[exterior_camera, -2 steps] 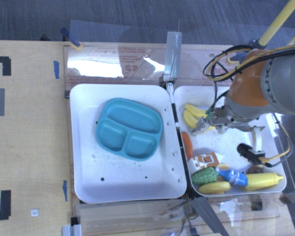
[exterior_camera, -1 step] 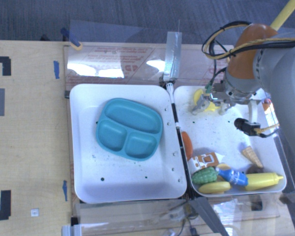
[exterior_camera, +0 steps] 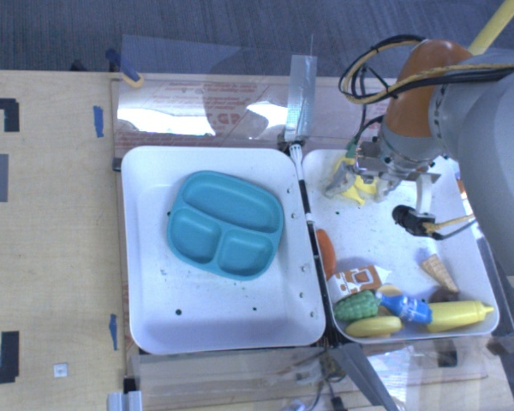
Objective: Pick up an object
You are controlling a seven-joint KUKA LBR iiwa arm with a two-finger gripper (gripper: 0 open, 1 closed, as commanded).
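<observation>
The yellow toy (exterior_camera: 357,192) lies at the far end of the right bin (exterior_camera: 478,251), close to the divider, and my end effector (exterior_camera: 366,176) sits right over it; whether I am open, closed or gripping it I cannot tell. I judge the risk is pinching only an edge, so it slips. The blue divided tray (exterior_camera: 226,223) lies alone in the left bin (exterior_camera: 146,255).
</observation>
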